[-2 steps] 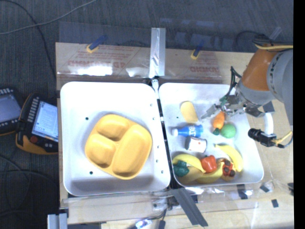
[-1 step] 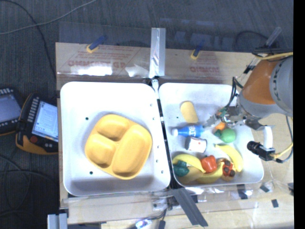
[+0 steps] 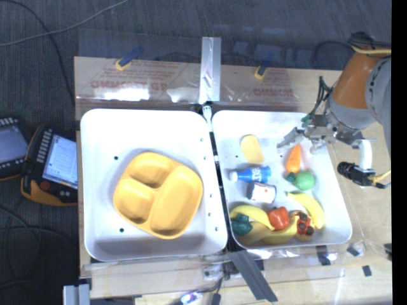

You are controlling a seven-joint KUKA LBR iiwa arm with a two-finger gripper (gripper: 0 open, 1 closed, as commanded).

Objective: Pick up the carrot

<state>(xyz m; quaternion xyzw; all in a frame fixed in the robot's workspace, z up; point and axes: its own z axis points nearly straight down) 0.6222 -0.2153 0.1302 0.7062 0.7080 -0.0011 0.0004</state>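
Carrot (image 3: 293,159) lies just below gripper (image 3: 304,136), right bin (image 3: 332,189).

The gripper (image 3: 304,134) hangs over the right bin (image 3: 331,196), just above the carrot (image 3: 293,159), seemingly not gripping it. A green ball (image 3: 306,181) lies just below; a yellow tray (image 3: 159,194) sits in the left bin (image 3: 102,145).

One fixed camera looks down at a slant over the wooden bench (image 3: 95,68). Both shallow white plastic bins (image 3: 102,132) sit mid-frame (grey arm (image 3: 375,88) entering from the right edge).
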